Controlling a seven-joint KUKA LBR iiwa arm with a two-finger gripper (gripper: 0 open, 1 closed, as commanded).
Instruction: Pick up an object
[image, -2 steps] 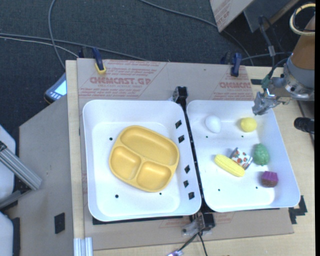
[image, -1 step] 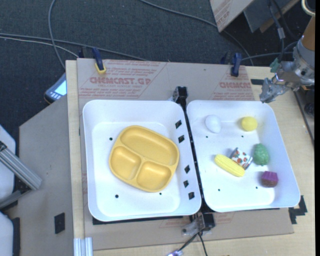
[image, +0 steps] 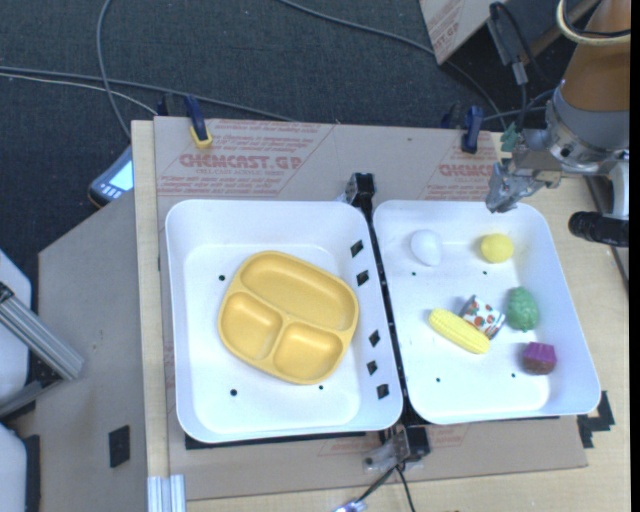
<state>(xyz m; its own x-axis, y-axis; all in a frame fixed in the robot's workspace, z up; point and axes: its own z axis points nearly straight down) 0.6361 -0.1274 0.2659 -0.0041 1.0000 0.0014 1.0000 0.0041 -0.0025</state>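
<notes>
My gripper (image: 499, 199) hangs over the far rim of the right bin (image: 500, 395), above and just behind a yellow ball (image: 496, 247). Nothing shows between its fingers. In that bin also lie a white egg-like object (image: 426, 246), a yellow corn cob (image: 458, 331), a small patterned can (image: 483, 316), a green lumpy object (image: 521, 308) and a purple object (image: 539, 357). A yellow divided plate (image: 288, 316) rests in the left bin (image: 200, 400).
Black clips run along the divider between the bins (image: 368, 300). Blue clamps (image: 198, 124) hold the cardboard board at the back. Cables cross the dark floor behind. The arm's orange band (image: 598, 60) rises at the top right.
</notes>
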